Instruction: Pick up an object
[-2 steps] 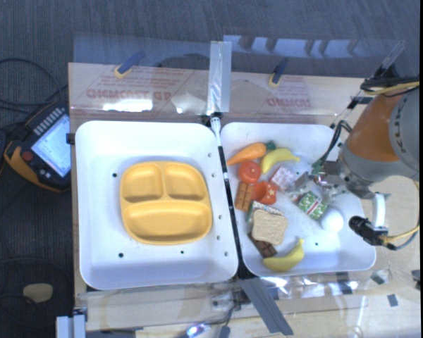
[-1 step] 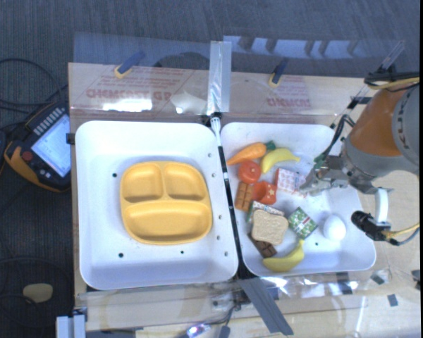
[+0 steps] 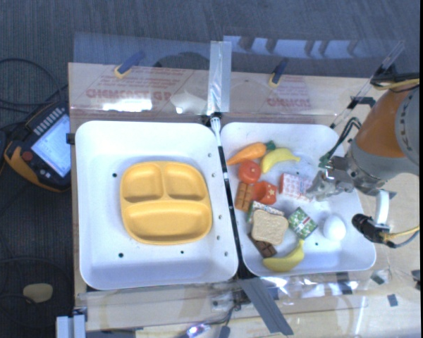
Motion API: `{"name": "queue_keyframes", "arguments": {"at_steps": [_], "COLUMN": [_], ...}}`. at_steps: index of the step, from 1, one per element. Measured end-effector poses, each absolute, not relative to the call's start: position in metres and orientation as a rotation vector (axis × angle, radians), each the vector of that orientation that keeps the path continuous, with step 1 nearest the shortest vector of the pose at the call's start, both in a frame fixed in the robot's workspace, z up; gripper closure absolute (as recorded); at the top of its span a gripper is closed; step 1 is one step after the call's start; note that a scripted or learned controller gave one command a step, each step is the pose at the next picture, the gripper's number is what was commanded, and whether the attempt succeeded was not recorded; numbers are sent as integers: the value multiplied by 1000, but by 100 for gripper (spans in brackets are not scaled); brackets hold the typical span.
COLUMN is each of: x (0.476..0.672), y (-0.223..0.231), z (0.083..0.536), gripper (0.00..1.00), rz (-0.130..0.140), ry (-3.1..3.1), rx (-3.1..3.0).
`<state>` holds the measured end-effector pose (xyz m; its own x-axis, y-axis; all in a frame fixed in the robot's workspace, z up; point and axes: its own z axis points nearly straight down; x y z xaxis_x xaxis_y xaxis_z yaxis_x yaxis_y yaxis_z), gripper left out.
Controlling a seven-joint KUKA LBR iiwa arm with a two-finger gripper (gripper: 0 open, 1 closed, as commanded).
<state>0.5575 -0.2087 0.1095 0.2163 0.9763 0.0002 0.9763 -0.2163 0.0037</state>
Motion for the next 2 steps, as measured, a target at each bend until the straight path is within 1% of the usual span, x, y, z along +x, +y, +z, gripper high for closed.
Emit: {"name": "queue_keyframes", "arguments": {"at_steps": [1,2], "x": [557,527], "y": [-206,-168], "z": [108,90], "gripper": [0,0], "rz": [2,6], "ry": [1972,2004], "rx": [2449,2401]}}
